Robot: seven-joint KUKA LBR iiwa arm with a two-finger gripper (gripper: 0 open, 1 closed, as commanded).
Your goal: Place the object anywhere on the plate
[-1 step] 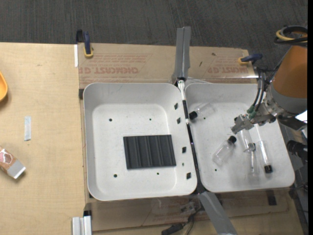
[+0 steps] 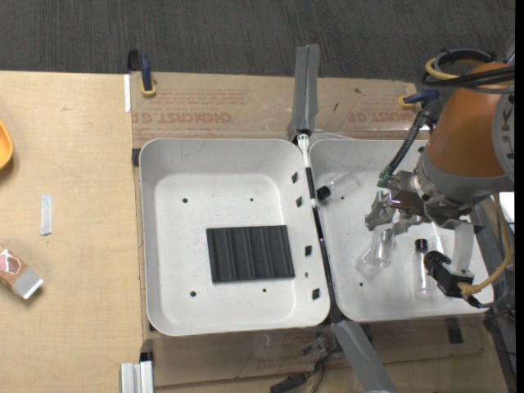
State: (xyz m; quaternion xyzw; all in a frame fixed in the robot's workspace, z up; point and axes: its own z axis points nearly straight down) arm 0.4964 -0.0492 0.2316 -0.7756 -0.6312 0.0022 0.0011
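Note:
A dark grey ribbed plate [image 2: 250,253] lies flat in the middle of the left bin [image 2: 164,178]. A small black object [image 2: 322,192] rests in the right bin [image 2: 352,297], close to the divider at its upper left. My gripper [image 2: 377,252] hangs over the middle of the right bin, to the right of and below the black object and apart from it. I see nothing held in it. The grey arm with its orange band [image 2: 467,129] comes in from the right above it.
A raised divider [image 2: 315,219] separates the two bins. Black cable fittings [image 2: 442,273] hang from the wrist over the right bin's lower right. On the wooden bench to the left lie a small packet [image 2: 18,273] and a pale strip [image 2: 46,215].

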